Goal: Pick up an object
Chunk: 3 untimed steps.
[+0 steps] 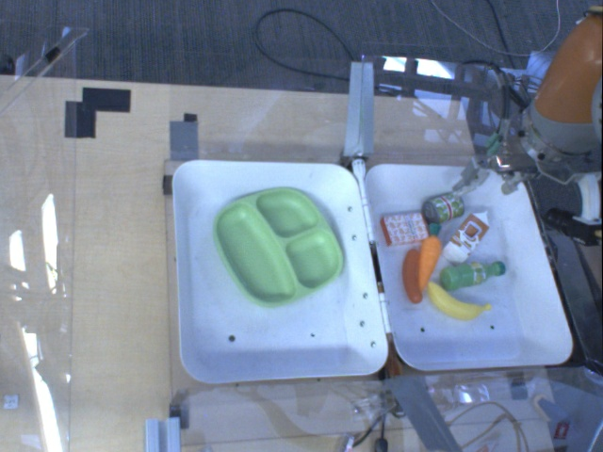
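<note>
Grey fingers of the hand (488,172) hang spread and empty at the right bin's (537,351) far edge, just beside the can (443,206), so the approach step seemingly needs lowering over it.

Green divided plate (279,245) in a white bin (203,347); next door, orange carrot (420,267), yellow banana (457,304), green bottle (472,274) (white cap end), red-and-white packet (404,228).

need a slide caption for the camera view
Gripper poised over right bin of toy groceries; green divided plate sits in left bin.
</note>
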Each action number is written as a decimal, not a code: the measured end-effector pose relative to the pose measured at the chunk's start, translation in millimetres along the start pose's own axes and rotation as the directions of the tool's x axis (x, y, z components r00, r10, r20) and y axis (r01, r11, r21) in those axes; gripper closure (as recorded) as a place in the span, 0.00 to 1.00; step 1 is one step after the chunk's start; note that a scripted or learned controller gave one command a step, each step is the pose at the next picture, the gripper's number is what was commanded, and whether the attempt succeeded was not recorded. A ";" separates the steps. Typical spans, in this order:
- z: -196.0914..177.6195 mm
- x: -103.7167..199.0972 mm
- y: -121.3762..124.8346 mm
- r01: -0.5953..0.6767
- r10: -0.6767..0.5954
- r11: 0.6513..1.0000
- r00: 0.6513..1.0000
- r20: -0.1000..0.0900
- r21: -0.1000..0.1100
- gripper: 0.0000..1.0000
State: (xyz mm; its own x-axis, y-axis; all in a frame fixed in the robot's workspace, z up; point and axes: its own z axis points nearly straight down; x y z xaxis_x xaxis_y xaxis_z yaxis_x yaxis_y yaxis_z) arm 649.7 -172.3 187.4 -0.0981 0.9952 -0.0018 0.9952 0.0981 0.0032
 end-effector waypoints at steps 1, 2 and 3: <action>66.6 -2.0 8.4 0.042 -0.042 0.999 0.999 0.010 -0.034 0.00; 74.8 16.7 23.1 0.057 -0.056 0.997 0.998 0.013 -0.051 0.00; 89.0 16.4 26.9 0.065 -0.065 0.998 0.998 0.007 -0.017 0.00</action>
State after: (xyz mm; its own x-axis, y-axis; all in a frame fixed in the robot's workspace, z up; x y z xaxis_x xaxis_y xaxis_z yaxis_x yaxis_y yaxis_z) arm 675.2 -153.4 98.4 -0.1624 0.9867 -0.0092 0.9865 0.1625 0.0198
